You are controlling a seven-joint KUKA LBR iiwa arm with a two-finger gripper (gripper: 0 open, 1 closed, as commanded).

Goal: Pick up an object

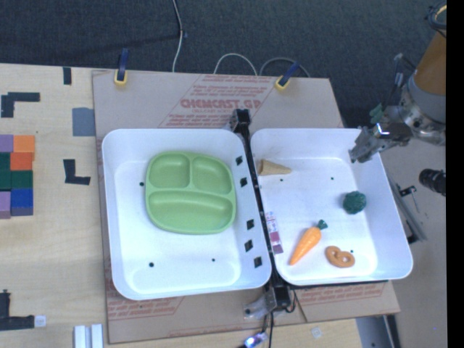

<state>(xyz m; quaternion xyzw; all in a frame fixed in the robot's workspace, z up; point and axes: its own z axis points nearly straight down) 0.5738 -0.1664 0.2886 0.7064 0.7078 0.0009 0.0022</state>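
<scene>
A robot arm's claw is pictured poised over the far right rim of the right-hand bin, with nothing seen between its tips; whether it stands apart or together cannot be told at this distance. Four small toy foods are scattered in that bin: a carrot lying at a slant near the front, a pretzel just beside it toward the front right corner, a dark green broccoli floret near the right wall, and a pale wedge by the divider at the back. The left-hand bin is occupied by a green sectioned plate, and both bins are carried on a cardboard sheet laid on the bench. The broccoli is judged the likeliest target, being nearest the claw. All four pieces are judged to be light, rigid plastic, unlikely to be harmed by a firm squeeze but smooth enough to slide on the white floor if nudged. The broccoli would best be taken across its rounded head from above, though its closeness to the wall may crowd one side. The carrot would best be gripped across its narrow body, mid-length, and the flat pretzel is expected to prove hardest to lift.
</scene>
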